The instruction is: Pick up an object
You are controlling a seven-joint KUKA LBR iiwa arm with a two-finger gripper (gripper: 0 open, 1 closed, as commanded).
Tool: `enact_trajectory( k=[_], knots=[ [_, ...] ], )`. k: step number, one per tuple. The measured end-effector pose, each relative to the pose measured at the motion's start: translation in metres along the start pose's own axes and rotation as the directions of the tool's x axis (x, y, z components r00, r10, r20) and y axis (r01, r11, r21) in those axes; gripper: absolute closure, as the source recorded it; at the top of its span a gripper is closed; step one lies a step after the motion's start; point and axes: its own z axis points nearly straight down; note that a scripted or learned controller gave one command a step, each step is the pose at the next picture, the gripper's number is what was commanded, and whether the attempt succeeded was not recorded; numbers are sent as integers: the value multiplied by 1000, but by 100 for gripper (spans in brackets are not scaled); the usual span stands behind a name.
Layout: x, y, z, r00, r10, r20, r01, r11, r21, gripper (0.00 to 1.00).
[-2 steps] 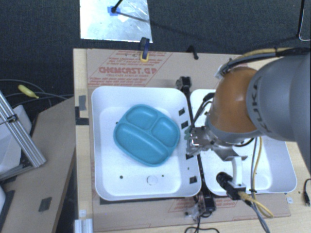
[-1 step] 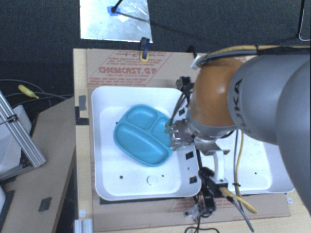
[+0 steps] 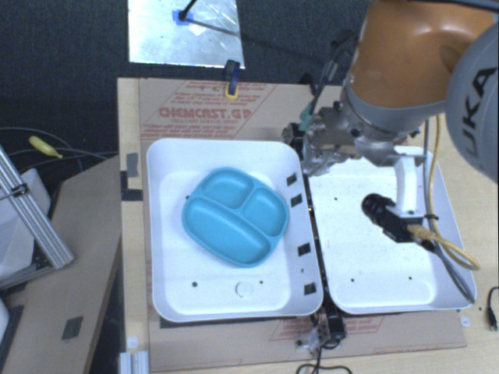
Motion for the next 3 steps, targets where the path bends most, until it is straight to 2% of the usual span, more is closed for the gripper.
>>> enact_trajectory(
  k=[1,2,3],
  knots=[
    [0,-3,10,1000,1,4,-1,1000,18,0],
    [0,-2,-2,1000,-5,4,5,1000,14,100],
    [33,5,12,1000,-1,3,1,1000,19,100]
  ],
)
